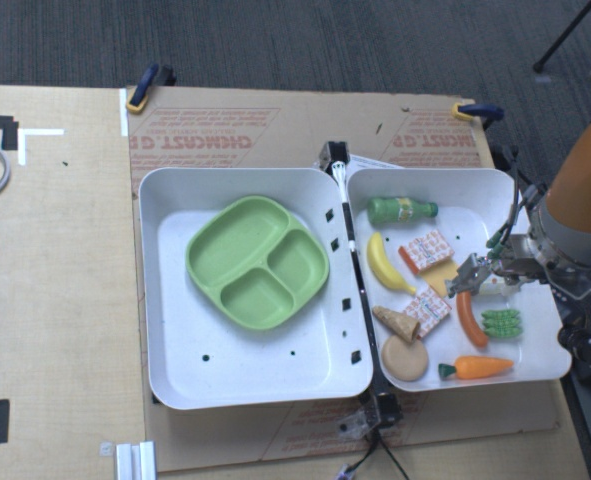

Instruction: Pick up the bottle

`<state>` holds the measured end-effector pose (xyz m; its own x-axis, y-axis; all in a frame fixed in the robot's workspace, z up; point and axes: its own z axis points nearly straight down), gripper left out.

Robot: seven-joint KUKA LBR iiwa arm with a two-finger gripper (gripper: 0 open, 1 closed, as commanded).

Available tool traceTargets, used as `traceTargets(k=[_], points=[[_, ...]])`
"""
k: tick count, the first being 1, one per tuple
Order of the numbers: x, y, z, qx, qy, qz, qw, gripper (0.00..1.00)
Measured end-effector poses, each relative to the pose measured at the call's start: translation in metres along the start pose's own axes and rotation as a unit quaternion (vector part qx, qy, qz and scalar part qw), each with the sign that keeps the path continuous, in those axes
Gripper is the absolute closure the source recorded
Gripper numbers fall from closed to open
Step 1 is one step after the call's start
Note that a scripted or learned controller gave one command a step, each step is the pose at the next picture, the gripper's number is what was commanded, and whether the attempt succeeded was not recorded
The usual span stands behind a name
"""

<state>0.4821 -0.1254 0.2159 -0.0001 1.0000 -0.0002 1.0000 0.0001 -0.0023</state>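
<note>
A small green bottle [401, 209] with a yellow label lies on its side at the far end of the right bin [495, 183], its cap pointing right. My gripper [472, 274] hangs over the middle right of that bin, well nearer the front than the bottle and to its right. It sits just above the red sausage [469, 320] and beside the green peas [502, 322]. Nothing shows between its fingers.
The right bin also holds a banana [385, 263], two snack packets [425, 252], an ice cream cone [397, 321], a round cookie [406, 359] and a carrot [477, 368]. A green divided plate [258, 261] lies in the left bin [165, 298].
</note>
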Motion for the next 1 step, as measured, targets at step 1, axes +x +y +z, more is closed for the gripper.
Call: traceTargets(k=[1], points=[[-0.0002,0.0012,-0.0096,-0.001,0.0,0.0,1.0,1.0]])
